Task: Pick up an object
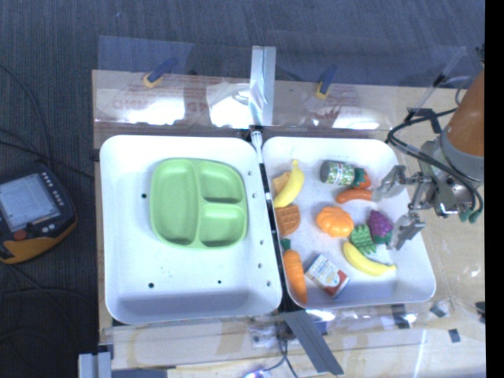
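Note:
The right bin (409,286) holds toy food: a banana (289,185) at the left wall, a small can (342,172), a carrot-like piece (356,195), an orange pumpkin (335,221), a brown waffle piece (287,219), purple grapes (379,224), green broccoli (362,237), a second banana (367,260), a carrot (294,276) and a red-white carton (326,276). My gripper (398,208) hangs over the bin's right side, open, with one finger near the upper right and the other beside the grapes. Nothing sits between the fingers.
The left bin (126,290) bears a green divided plate (198,201). A pendant controller (33,203) lies on the floor at far left. Cables loop around the wrist (441,172) at the right edge.

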`<state>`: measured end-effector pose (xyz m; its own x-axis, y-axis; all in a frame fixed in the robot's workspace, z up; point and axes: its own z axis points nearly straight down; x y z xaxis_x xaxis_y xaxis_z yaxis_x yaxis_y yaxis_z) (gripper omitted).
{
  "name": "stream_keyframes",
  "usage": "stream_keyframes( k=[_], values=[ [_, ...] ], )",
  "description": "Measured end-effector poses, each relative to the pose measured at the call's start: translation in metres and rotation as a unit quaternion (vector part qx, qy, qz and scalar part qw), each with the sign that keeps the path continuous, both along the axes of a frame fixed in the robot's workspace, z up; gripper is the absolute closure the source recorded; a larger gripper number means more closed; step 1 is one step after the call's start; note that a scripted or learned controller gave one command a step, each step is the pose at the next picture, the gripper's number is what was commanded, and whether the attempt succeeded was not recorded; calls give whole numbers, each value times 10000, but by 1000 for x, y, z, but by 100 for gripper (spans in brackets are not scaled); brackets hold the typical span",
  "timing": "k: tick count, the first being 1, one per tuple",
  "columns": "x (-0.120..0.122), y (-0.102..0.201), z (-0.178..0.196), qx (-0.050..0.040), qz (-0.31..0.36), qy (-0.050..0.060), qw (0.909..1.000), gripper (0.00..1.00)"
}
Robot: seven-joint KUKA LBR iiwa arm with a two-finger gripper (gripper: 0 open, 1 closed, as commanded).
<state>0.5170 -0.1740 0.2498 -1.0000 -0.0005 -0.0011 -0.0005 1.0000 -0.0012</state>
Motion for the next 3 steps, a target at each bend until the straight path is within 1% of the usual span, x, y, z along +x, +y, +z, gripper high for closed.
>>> stream_keyframes(
  k=[1, 2, 3],
  values=[
    [10, 22, -127, 0, -30, -25, 10000, 0],
    [-18, 64, -154, -52, 108, -112, 9999, 0],
    [-17, 65, -141, -52, 112, -84, 9999, 100]
  ],
)
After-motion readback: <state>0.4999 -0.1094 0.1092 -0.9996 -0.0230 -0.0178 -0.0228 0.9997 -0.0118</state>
